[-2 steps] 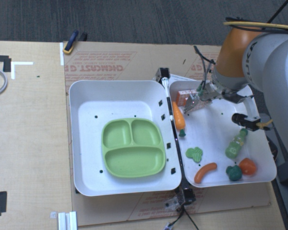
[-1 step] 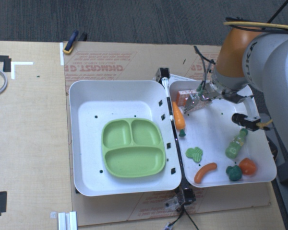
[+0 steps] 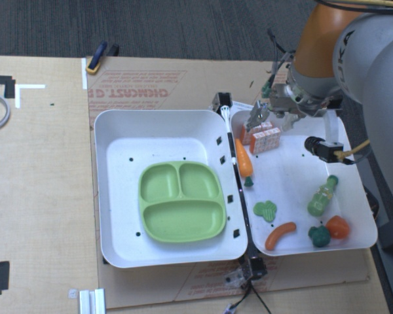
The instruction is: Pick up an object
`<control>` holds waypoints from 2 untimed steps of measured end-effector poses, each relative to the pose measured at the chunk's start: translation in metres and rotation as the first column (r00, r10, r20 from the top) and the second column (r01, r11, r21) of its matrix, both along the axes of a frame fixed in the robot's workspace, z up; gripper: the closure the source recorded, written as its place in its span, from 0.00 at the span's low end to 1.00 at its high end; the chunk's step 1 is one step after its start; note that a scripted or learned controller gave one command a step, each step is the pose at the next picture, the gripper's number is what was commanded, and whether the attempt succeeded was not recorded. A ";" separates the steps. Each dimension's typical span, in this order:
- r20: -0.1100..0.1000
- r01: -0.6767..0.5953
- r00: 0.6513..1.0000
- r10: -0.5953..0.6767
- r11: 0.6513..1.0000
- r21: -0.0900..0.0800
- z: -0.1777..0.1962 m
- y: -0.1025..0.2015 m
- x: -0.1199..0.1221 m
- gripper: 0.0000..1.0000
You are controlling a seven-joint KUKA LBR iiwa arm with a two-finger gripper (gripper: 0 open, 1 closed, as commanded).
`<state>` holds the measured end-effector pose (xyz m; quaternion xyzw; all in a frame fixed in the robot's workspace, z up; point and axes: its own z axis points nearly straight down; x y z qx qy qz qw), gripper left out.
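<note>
Nearest, along the near edge of the right bin [image 3: 354, 175]: orange sausage-shaped toy [image 3: 280, 235], dark green lump [image 3: 319, 235], red-orange toy [image 3: 338, 226]; a little farther, green leafy piece [image 3: 266, 210] and green bottle [image 3: 321, 196] lying tilted. All loose, apart from each other, none lifted. In the left bin [image 3: 111, 195], green divided plate [image 3: 182, 201], nothing on it. Farther, against the right bin's left wall, carrot [image 3: 243, 157] lying lengthwise, a small dark green bit at its near tip. Farthest, in the far left corner of the right bin, pink-and-white box [image 3: 265, 138], with the pincer [image 3: 259, 118] just above and touching or nearly so; contact not resolvable. Fingers pointed down at the box's far edge, spread looks narrow, but can't say for sure whether closed on it. Likely target: the box. Advice for the grasp: centre over the box rather than its edge, straddle the short sides, mind the bin wall and the carrot close by, descend fully before closing, lift straight up. Risk: box tipping or skidding into the corner.
</note>
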<state>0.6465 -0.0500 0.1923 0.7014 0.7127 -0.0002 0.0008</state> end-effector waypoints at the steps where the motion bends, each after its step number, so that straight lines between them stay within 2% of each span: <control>1: 0.000 0.000 1.000 0.000 1.000 0.000 0.000 0.000 0.000 0.00; 2: 0.000 -0.230 0.973 0.230 0.973 0.000 -0.073 -0.033 0.009 0.00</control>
